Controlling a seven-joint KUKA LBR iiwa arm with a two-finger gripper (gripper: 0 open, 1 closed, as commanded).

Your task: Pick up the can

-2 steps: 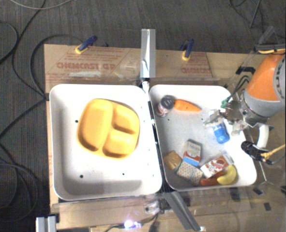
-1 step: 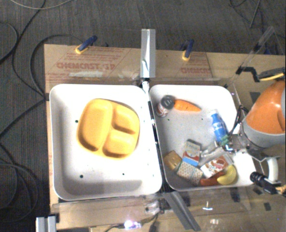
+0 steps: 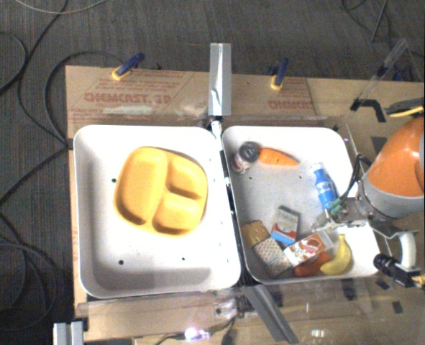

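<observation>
The can [image 3: 244,157] is a small one with a dark round end. It lies in the right bin's [image 3: 284,136] far left corner, against the wall between the bins. An orange carrot [image 3: 278,157] lies just to its right. My gripper [image 3: 339,213] hangs over the bin's right side, close to a blue bottle [image 3: 325,186] and well to the right of the can. The orange band of the arm [image 3: 403,167] sits above the bin's right rim.
The left bin [image 3: 97,257] holds a yellow divided tray [image 3: 162,190]. At the front of the right bin lie several small boxes [image 3: 284,239], a red-and-white carton [image 3: 304,250] and a banana [image 3: 338,258]. A metal post [image 3: 219,85] stands behind the bins.
</observation>
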